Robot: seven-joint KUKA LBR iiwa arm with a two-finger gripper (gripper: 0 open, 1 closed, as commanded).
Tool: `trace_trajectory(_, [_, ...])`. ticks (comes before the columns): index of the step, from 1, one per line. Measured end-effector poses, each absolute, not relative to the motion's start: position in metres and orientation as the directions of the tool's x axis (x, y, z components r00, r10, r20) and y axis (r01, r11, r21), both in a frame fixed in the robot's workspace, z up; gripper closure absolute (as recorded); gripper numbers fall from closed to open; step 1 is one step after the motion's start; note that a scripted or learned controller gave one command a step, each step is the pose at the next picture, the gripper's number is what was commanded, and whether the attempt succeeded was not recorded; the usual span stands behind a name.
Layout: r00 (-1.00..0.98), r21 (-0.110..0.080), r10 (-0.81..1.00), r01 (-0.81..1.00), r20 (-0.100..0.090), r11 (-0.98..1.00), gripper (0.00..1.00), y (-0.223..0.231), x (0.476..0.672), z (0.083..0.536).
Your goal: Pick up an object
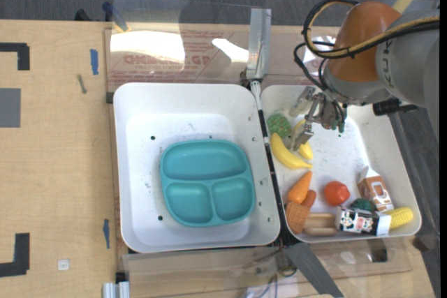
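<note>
White left bin (pixel 133 150): teal tray (pixel 207 181) | right bin (pixel 353 150): banana (pixel 288 153) at 9, carrot (pixel 300 187), tomato (pixel 336 192) at 6 | gripper (pixel 311 123): spread above banana, holding nothing

We see a teal tray (pixel 207 181) in a white bin (pixel 133 108), a yellow banana (pixel 288 153), an orange carrot (pixel 300 188), a red tomato (pixel 336 192), and a black-and-white cow-patterned carton (pixel 362 222).

In the right bin (pixel 349 150), a yellow banana (pixel 288 153) lies slantwise beside a green leafy piece (pixel 280 125) near the left wall. Below them sit an orange carrot (pixel 300 188), a red tomato (pixel 336 192) and a small carton (pixel 374 192). Along the near edge lie a corn cob (pixel 401 218), a black-and-white cow-print bottle (pixel 363 222) and a tan roll (pixel 318 224).
</note>
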State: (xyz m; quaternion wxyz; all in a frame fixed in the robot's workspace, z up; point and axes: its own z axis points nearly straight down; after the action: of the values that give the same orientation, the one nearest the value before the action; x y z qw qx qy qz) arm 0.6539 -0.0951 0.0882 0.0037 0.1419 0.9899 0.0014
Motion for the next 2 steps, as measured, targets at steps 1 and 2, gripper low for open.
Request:
trace_trajectory(1, [-0.844,0.004,0.536,0.536,-0.008,0.844,0.0,-0.112,0.586,0.089])
trace_trajectory(2, [-0.748,0.007,0.663,0.663,-0.011,0.748,0.0,-0.101,0.521,0.09])
